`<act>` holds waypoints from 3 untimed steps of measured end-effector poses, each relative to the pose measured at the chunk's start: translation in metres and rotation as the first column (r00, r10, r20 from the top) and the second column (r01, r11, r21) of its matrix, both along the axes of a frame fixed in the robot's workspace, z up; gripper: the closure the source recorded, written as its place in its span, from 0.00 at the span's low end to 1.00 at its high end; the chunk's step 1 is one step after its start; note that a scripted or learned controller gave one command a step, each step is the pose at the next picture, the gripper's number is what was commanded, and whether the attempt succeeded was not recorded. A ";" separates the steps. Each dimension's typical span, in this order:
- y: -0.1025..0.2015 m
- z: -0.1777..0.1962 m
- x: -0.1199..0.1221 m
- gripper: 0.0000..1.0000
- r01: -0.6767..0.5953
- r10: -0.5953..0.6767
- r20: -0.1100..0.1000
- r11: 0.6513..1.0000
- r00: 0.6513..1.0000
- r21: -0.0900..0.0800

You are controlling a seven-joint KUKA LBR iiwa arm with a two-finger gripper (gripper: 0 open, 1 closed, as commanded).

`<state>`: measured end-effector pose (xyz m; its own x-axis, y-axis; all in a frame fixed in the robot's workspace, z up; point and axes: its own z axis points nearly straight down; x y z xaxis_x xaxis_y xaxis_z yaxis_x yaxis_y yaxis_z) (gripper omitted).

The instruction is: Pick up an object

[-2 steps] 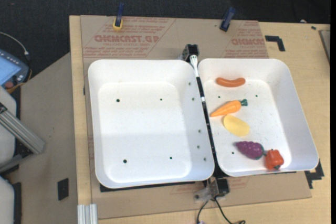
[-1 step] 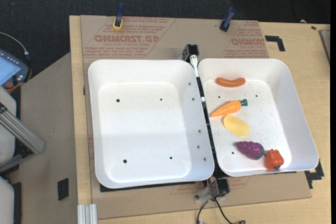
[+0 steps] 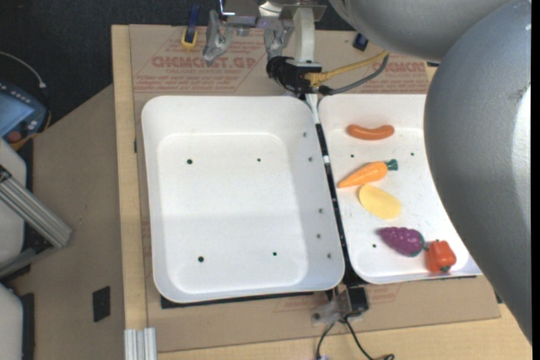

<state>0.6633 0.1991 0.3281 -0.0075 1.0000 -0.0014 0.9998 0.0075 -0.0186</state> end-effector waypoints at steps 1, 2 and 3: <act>-0.002 -0.251 -0.058 0.00 0.009 -0.009 0.012 1.000 1.000 0.001; -0.004 -0.244 -0.075 0.00 0.010 -0.010 0.012 1.000 1.000 0.001; 0.020 -0.243 -0.041 0.00 0.006 -0.006 0.022 1.000 1.000 0.003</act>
<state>0.6222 0.2194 0.0850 -0.0018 1.0000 0.0017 1.0000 0.0018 0.0036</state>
